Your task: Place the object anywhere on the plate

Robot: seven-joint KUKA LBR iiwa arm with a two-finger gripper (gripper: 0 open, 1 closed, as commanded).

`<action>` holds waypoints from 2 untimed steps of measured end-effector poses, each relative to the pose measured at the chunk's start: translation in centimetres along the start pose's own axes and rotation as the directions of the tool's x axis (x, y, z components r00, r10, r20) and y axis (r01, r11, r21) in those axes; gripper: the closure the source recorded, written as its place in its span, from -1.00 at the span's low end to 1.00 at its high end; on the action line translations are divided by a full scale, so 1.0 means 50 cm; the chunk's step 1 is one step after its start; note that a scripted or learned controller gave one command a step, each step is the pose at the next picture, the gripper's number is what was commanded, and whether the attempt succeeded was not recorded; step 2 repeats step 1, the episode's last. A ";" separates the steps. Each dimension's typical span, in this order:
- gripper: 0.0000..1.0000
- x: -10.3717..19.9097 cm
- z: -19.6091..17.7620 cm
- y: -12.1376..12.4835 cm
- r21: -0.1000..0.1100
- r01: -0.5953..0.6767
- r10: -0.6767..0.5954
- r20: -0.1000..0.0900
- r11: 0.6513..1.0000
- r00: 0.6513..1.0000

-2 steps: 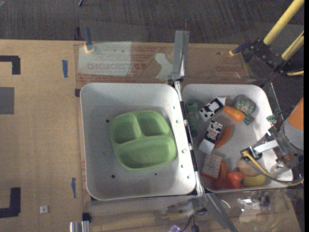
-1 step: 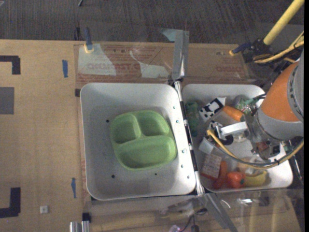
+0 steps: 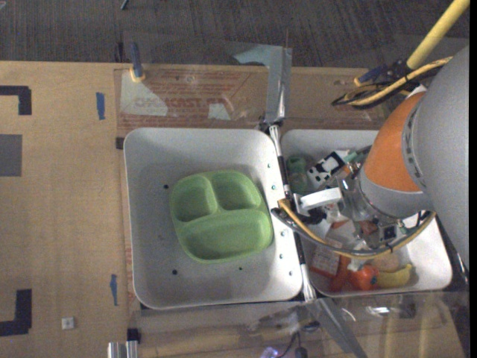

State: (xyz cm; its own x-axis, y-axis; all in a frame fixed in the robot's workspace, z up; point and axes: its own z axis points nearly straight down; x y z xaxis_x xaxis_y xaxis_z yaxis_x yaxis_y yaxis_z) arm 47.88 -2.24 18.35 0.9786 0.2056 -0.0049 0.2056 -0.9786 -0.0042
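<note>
Green and bare, the divided plate (image 3: 220,216) waits in the left bin (image 3: 141,200) while the arm's gripper (image 3: 365,233) hangs over the crowded right bin (image 3: 440,271); its grip cannot be told. Risk: the packed toys (image 3: 361,274) could foul a clean pick.

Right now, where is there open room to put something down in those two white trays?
The left bin has bare white floor all round the green plate, widest along its near and left walls; the plate's three compartments hold nothing. The right bin is crowded: a banana, packets and small toys lie under the arm.
</note>
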 end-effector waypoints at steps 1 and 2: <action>-1.00 0.036 -0.021 -0.171 -0.003 0.100 -0.100 -0.002 0.995 0.995; -1.00 0.036 -0.021 -0.171 -0.003 0.100 -0.100 -0.002 0.995 0.995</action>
